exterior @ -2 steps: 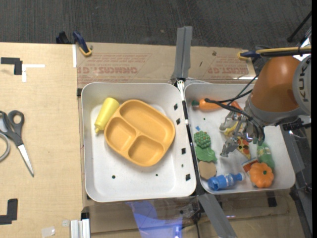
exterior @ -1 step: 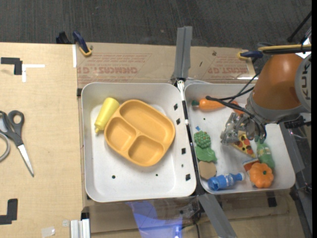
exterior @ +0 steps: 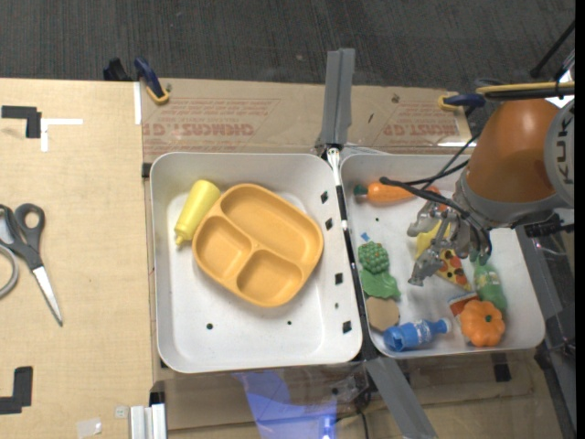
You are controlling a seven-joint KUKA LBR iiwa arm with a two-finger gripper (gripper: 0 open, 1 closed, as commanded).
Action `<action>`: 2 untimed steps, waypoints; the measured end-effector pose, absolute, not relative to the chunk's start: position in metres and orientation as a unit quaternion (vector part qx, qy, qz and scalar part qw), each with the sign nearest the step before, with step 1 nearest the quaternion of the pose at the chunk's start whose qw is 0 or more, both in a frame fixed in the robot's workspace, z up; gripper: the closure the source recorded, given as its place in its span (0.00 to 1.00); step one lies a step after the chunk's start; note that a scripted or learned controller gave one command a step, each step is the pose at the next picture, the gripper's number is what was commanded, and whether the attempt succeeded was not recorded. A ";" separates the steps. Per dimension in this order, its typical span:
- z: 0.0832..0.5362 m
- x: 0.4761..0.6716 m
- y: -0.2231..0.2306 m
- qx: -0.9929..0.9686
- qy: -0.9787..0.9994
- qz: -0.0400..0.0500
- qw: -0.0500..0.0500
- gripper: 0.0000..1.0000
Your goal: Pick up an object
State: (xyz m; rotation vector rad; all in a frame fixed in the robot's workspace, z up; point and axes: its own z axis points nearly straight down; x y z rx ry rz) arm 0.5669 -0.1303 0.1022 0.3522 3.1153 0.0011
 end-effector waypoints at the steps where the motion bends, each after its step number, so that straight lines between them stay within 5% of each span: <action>1: 0.112 0.568 -0.130 0.112 0.994 0.000 0.006 1.00; 2: 0.112 0.568 -0.130 0.112 0.994 0.000 0.005 0.00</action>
